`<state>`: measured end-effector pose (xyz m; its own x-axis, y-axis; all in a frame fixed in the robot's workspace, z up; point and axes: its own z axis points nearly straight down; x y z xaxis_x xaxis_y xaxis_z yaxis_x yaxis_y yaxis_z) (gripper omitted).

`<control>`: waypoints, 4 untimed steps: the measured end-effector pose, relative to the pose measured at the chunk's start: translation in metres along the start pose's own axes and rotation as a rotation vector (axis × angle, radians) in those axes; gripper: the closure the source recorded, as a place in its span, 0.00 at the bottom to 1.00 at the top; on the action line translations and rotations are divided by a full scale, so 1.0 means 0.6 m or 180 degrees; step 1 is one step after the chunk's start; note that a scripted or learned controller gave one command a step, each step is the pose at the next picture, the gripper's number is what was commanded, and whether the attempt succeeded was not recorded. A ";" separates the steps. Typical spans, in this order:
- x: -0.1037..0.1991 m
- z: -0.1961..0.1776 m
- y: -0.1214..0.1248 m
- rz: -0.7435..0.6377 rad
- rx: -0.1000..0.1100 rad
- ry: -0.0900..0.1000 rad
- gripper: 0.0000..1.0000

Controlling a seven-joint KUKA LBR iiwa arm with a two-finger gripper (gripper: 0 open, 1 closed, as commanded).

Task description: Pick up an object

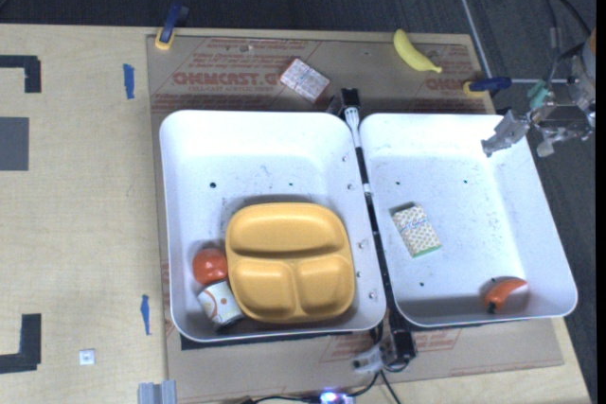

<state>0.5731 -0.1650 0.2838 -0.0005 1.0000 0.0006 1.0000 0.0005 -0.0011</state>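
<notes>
In the left bin [180, 203], a smooth yellow tray [289, 258] crowding a ball [209, 264] and can [219, 303]; gripper [516, 135] above the right bin [544, 232], grip unclear.

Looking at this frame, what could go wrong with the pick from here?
1. The hand sits at the right bin's far right rim, so a straight descent may strike the wall.
2. The orange object lies against that bin's near wall, leaving little room beside it.
3. The patterned block lies flat and may slip out of a pinch.
</notes>
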 end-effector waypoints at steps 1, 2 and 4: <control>0.024 0.169 -0.019 0.0001 -0.0002 -0.0001 0.00; 0.022 0.315 -0.050 0.0003 -0.0012 -0.0005 0.00; 0.116 0.330 -0.046 0.0006 -0.0019 -0.0010 0.00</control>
<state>0.5455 -0.0953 0.0858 0.0014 1.0000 -0.0024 1.0000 -0.0013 0.0050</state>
